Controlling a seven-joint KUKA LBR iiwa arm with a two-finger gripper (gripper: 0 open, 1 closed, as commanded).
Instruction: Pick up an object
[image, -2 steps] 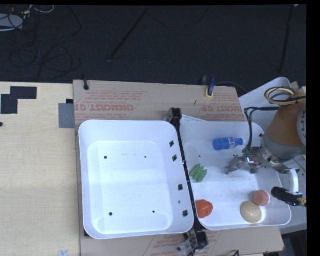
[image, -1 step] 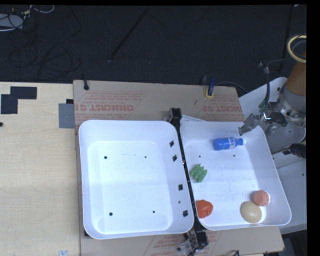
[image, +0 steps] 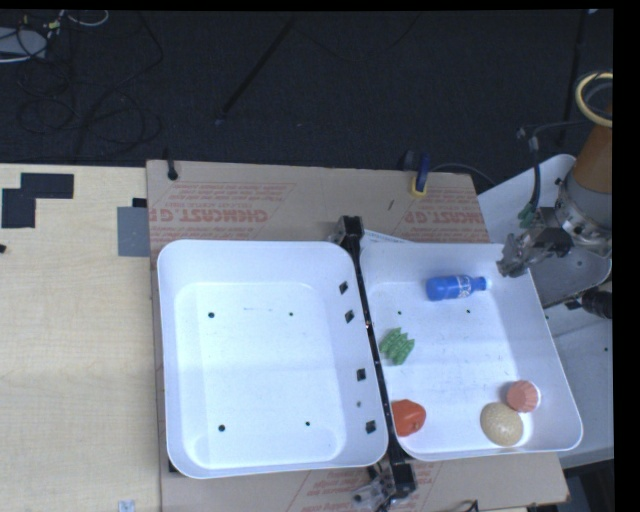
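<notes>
While the arm leans in from the right with its orange band showing above the wrist, its gripper hangs at the upper right corner of the right-hand bin, just outside the rim and above the bench. From where I stand the fingertips are a dark tangle against the pale surface, and I cannot tell whether the jaws are parted or closed; nothing sits between them that I can make out.

All the loose things lie in that right-hand bin. A blue bottle with a pale cap lies on its side near the top, cap pointing right, toward the gripper and near it but apart from it. A small green leafy piece rests close to the bin's left wall, about halfway down. An orange-red lump sits low against the same left wall, near the bottom corner. Over at the bottom right, a cream-coloured ball lies just beside a smaller pinkish round piece, the two touching or very nearly so.

The left-hand bin shows its bare white floor with a few dark dots. Black clips run along the seam where the two bins meet. Both bins stand on a sheet of brown cardboard with red printing, laid over a light wooden bench
</notes>
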